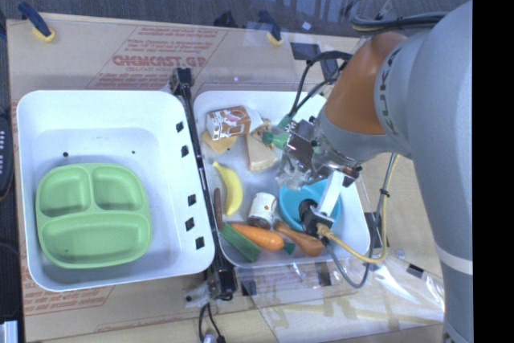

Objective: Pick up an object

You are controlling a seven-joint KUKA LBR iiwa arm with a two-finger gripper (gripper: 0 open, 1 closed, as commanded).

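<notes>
Gripper [291, 142] over the right bin's [265, 102] middle, its grip indeterminable; pale wedge [261, 155] beside it, blue bowl [294, 202], can [263, 209], banana [231, 187], carrots [257, 236] toward the near edge.

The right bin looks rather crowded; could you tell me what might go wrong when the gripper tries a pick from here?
Crowding: the gripper hangs near both the bread wedge and the blue bowl in the right bin, so going for one may knock the other.
Slipping: the small can, banana and carrot lie close together, so a grasp there may catch two or lose a rounded one.
</notes>
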